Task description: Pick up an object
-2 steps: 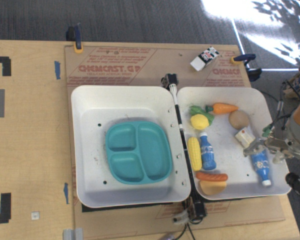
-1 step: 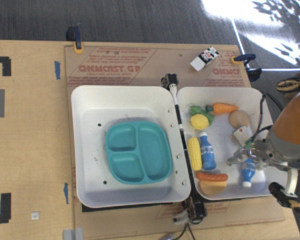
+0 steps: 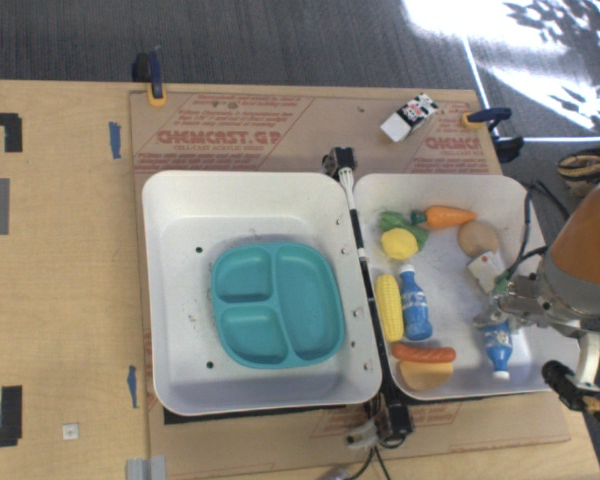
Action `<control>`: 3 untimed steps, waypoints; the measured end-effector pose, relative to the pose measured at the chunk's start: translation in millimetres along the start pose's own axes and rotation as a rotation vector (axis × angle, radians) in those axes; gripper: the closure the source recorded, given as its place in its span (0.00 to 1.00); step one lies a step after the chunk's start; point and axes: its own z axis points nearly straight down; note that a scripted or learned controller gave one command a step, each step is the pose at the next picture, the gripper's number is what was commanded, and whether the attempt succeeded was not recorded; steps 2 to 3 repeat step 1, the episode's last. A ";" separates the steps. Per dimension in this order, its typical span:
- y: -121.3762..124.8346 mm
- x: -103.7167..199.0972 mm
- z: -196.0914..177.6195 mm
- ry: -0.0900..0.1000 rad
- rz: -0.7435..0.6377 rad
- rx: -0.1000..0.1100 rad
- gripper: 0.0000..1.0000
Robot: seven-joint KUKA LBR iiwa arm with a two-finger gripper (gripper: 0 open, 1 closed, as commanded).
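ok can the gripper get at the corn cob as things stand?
Probably yes. The corn cob lies uncovered at the right bin's left wall, but the blue bottle lies right beside it, so the fingers have little room on that side.

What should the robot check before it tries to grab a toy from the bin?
1. Toys within reach in the right bin: ok, the corn, carrot and blue bottle lie there.
2. Gripper above a toy: ok, it sits over the small blue tube.
3. Fingers open wide enough: cannot tell.
4. Something already held: cannot tell.
5. Target has room around it: ok, the small blue tube lies apart from the hot dog.
6. Teal tray out of the way: ok, it rests in the left bin.
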 end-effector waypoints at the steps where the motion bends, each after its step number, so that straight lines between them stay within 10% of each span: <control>1: 2.1 85.7 -105.0 0.001 0.237 0.007 1.00; 3: 2.1 85.7 -105.0 0.001 0.237 0.007 1.00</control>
